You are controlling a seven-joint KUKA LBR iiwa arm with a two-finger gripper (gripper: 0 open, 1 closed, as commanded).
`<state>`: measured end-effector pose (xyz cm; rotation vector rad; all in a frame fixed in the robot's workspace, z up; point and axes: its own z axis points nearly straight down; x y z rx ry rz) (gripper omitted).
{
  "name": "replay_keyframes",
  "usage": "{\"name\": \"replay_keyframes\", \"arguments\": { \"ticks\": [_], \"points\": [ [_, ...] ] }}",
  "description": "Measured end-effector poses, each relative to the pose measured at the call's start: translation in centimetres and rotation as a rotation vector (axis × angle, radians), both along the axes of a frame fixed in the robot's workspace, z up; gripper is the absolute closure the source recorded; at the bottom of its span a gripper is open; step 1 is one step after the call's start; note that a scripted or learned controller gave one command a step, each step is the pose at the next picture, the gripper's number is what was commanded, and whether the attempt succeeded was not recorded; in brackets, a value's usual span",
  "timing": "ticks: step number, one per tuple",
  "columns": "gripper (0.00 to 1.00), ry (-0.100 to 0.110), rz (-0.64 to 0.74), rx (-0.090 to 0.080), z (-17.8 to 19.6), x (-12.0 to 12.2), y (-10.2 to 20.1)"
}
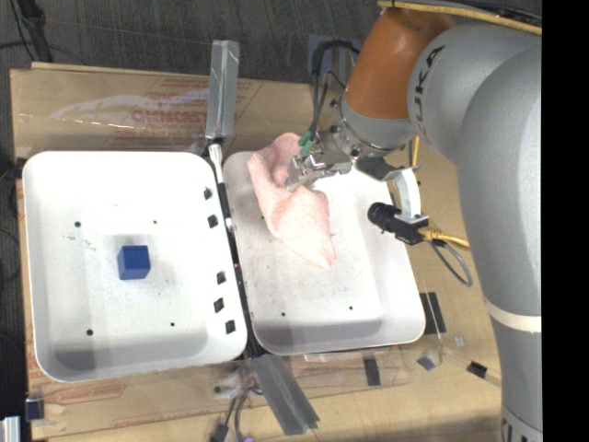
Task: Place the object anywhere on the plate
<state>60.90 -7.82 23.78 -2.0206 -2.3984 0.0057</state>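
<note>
1. The grey arm (479,155) is seen nearest the camera, at 3 o'clock.
2. The tool (308,168) is placed over the right bin (368,325); its grip cannot be told.
3. A pink cloth (299,210) lies under it.
4. A blue cube (134,261) rests in the left bin (55,247), at 9 o'clock.

A single fixed camera looks down at a slant from above the bench, set far enough back to take in both white bins, the left bin (110,178) and the right bin (368,293), with the arm (479,109) entering from the right.
</note>
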Motion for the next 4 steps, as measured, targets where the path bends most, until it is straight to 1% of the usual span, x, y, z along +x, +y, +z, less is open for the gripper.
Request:
{"name": "replay_keyframes", "arguments": {
  "ticks": [1,2,3,4],
  "points": [
    [1.00,-0.001,0.008,0.000,-0.6,0.0,0.3],
    [1.00,-0.001,0.415,0.002,-1.5,-2.4,5.3],
    [1.00,-0.002,0.822,0.003,-0.8,-3.8,9.3],
    [1.00,-0.002,1.228,0.005,0.0,-6.1,14.4]
  ]
}}
